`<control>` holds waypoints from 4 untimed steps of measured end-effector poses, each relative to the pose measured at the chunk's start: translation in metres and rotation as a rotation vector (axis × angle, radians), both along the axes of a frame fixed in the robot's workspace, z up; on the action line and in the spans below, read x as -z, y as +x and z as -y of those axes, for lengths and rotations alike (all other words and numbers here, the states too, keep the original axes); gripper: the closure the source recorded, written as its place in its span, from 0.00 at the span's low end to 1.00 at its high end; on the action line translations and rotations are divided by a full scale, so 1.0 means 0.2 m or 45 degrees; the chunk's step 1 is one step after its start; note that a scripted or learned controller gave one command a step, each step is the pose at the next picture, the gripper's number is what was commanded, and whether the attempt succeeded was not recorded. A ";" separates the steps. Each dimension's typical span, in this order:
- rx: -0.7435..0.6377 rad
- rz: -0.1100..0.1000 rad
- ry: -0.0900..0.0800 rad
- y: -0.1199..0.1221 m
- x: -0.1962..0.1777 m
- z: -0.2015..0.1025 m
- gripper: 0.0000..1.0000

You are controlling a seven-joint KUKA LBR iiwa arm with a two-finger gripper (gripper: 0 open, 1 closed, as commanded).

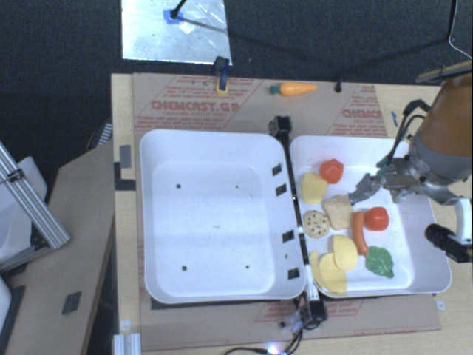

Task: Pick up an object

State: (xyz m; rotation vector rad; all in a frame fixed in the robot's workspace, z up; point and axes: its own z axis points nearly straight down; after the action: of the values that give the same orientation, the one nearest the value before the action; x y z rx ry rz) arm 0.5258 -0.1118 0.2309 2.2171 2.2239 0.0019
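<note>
The right bin holds several toy foods: a red tomato, a pale yellow piece, a tan chunk, a round cookie, an orange carrot, a red piece, a green leafy piece and yellow pieces near the front. My gripper reaches in from the right, low over the bin, just above the tan chunk and left of the red piece. Nothing shows between its fingers.
The left bin lies beside the right one, a black hinge strip between them. An orange carrot toy and a blue-yellow clamp sit on the board behind the bins. A metal sheet lies farther back.
</note>
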 end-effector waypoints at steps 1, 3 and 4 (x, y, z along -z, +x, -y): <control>-0.007 0.019 -0.003 0.60 0.58 -0.03 0.00; -0.002 0.003 0.000 0.57 0.53 -0.02 0.00; -0.003 0.005 -0.002 0.64 0.73 -0.01 0.00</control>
State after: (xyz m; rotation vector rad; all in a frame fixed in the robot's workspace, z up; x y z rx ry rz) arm 0.6533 -0.1099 0.0858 2.2121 2.2237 0.0042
